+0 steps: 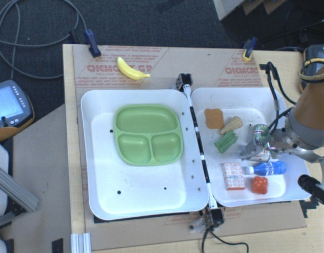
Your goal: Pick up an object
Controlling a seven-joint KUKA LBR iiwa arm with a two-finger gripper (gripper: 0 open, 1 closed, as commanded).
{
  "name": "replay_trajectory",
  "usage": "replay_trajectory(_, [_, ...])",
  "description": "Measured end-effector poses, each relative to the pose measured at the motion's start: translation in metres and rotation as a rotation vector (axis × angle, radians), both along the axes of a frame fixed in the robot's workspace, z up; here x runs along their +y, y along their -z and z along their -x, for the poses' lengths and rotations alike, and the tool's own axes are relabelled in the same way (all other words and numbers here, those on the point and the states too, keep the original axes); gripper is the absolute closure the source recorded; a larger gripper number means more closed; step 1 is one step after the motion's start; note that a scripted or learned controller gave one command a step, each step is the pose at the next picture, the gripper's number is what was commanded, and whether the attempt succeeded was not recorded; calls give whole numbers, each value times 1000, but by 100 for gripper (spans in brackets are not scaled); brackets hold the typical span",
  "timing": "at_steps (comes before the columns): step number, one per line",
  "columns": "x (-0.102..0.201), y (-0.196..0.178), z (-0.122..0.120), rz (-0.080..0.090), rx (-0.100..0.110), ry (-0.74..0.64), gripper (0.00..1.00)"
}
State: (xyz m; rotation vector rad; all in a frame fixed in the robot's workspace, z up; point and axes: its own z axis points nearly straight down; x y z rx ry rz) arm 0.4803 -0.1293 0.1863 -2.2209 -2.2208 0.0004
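Clutter risk | my tool (258,147) sits low in the right bin (241,96), grip state I can't tell | blue bottle (268,168), red block (259,185) crowd it, could nudge neighbours, miss pick

Smooth matt green plastic tray (148,134) in glossy white plastic bin (98,194)

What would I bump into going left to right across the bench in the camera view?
Blue clamp → yellow banana → green divided plate → brown cracker → small red-and-white box → red toy
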Motion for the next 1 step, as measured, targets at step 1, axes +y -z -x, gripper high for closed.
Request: replay_trajectory(1, [15,102,1,0,-1,1,0])
